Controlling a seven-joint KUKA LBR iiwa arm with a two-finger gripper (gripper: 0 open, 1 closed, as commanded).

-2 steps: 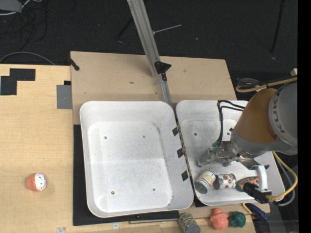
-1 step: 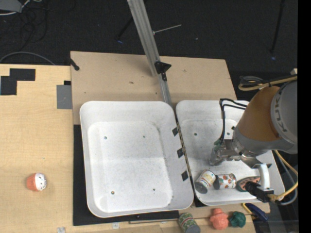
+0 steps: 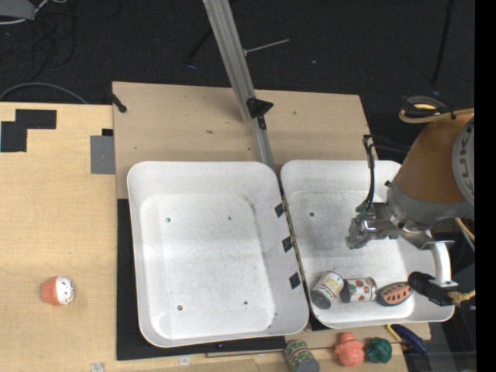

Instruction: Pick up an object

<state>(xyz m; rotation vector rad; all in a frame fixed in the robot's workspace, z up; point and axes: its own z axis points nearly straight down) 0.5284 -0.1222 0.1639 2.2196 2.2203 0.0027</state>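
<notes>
My gripper (image 3: 361, 235) hangs over the middle of the right bin (image 3: 325, 180), reaching in from the right below the grey and orange arm (image 3: 434, 169). Along that bin's near wall lie a small tin can (image 3: 328, 288), a red and white patterned can (image 3: 359, 290) on its side, and a watermelon-slice toy (image 3: 395, 294). All three sit below and apart from the gripper. The left bin (image 3: 203, 254) holds nothing I can make out.
A metal rail (image 3: 236, 68) slants up from between the bins. On the bench's near edge lie a dark can (image 3: 296, 354), a pink toy (image 3: 349, 349) and a green toy (image 3: 378, 350). A red and white ball (image 3: 58, 291) rests on the wooden table at the left.
</notes>
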